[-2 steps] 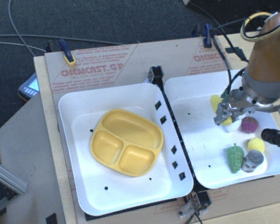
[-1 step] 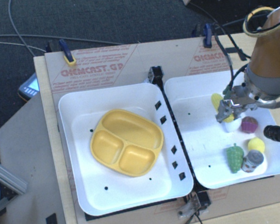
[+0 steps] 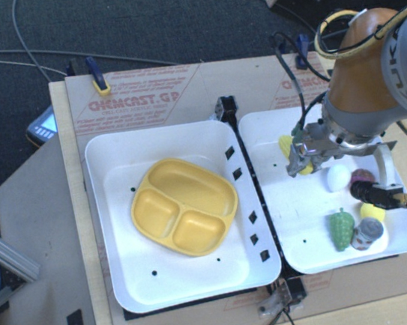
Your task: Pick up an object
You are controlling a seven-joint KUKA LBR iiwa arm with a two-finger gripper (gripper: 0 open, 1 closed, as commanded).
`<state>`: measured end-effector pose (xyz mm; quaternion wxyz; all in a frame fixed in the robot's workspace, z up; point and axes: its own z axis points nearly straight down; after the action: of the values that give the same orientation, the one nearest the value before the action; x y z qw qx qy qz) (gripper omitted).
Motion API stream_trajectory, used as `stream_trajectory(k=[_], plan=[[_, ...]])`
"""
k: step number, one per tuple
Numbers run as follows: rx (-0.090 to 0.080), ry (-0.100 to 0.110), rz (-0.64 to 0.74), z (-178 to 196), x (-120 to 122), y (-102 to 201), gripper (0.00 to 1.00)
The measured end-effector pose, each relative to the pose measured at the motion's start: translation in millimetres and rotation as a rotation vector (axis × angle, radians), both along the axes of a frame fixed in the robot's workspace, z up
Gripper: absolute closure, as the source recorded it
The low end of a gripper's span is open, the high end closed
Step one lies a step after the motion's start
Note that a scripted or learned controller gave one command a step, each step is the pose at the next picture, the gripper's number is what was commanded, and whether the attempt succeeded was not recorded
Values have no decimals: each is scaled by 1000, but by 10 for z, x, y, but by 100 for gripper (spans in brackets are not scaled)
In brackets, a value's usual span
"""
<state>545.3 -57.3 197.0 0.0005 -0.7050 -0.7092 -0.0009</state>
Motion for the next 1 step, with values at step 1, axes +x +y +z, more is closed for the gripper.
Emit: stream_trajectory(k=[1], plan=[[0,-3,1,134,215,542,100]])
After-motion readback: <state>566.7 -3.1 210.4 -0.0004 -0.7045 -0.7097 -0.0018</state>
